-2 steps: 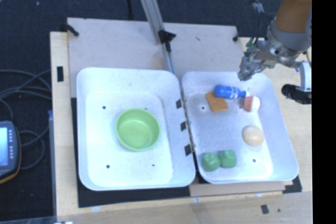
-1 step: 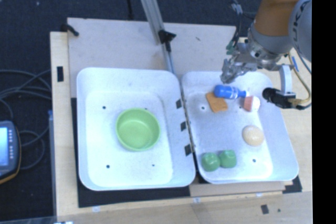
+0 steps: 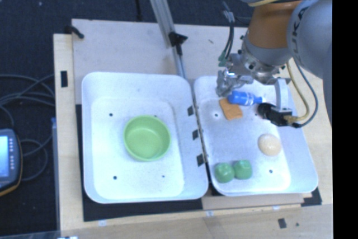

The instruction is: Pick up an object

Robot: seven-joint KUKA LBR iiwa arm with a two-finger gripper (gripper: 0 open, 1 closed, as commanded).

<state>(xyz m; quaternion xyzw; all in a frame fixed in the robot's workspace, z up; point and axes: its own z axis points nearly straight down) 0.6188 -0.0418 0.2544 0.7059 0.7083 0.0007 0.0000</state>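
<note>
My gripper (image 3: 225, 85) hangs low over the far left corner of the right bin (image 3: 296, 176), under the orange-banded wrist. Just right of it lies a small blue object (image 3: 244, 99), close to the gripper but not visibly held. An orange block (image 3: 231, 109) rests on the bin floor directly in front of the gripper. Further toward the front sit a cream ball (image 3: 269, 144) and a green two-lobed object (image 3: 233, 170). A green bowl (image 3: 146, 137) stands in the middle of the left bin (image 3: 100, 92).
A slanted metal pole (image 3: 159, 3) rises behind the bins and meets the bench near their shared edge. A black cable connector (image 3: 274, 113) dangles from the arm over the right bin. A handheld pendant (image 3: 8, 159) lies at the far left, off the bench.
</note>
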